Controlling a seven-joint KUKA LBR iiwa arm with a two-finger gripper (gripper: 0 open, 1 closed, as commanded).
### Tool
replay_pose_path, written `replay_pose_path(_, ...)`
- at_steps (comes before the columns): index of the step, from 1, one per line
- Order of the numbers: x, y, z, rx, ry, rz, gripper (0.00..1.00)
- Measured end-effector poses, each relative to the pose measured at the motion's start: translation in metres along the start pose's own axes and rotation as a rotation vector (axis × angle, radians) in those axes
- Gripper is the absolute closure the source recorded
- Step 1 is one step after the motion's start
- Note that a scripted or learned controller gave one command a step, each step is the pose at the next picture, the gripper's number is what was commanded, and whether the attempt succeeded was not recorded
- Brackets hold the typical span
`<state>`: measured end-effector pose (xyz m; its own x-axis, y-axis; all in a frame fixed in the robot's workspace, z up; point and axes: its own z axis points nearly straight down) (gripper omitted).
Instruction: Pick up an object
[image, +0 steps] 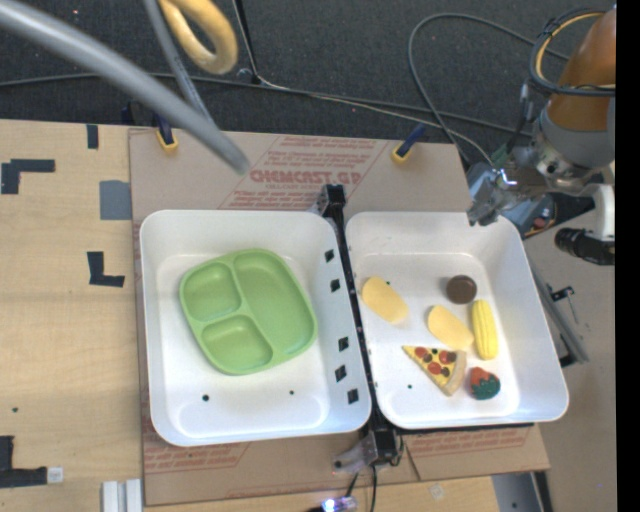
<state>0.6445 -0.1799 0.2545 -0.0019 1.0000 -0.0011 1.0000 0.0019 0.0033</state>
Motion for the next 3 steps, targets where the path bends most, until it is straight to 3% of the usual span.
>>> replay_pose_path(3,0.169,-0.008,0.007,0.004,0.002,-0.005,1.0)
